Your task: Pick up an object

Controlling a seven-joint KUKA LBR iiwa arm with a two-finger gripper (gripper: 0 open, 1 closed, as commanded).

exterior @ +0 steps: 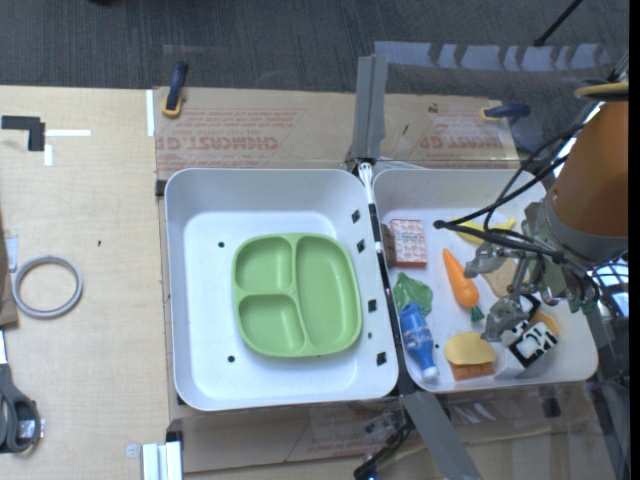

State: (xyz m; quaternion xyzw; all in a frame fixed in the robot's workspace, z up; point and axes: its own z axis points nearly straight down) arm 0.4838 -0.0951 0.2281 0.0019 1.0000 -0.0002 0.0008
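**Arm over the right bin, gripper low among the objects**

The gripper [508, 313] hangs over the right bin [585, 368], near its front right part. The orange band of the arm [600, 178] sits above it at the frame's right edge, with black cables looping across toward the bin's middle. From this angle the finger ends merge with the clutter below, so I cannot tell how far the jaws stand apart, nor whether anything sits between them.

Objects in the right bin, left to right:
- a red-and-white box [407, 242] near the divider, toward the back;
- a green leafy item [412, 293] just in front of the box;
- a blue bottle [417, 341] lying along the left wall, touching the green item's lower edge;
- an orange carrot [460, 280], tilted, between the box and the gripper;
- a sandwich-like piece [470, 355], yellow on top and brown beneath, near the front wall, just beside the gripper's tip;
- a black-and-white patterned block [532, 343] to the right of that piece, below the gripper;
- a yellow item [500, 230] partly hidden under the cables.

The left bin [190, 268] holds a green divided plate [297, 294] with three compartments, lying flat near the middle.

On the bench to the left lies a roll of tape [45, 286], well apart from both bins.
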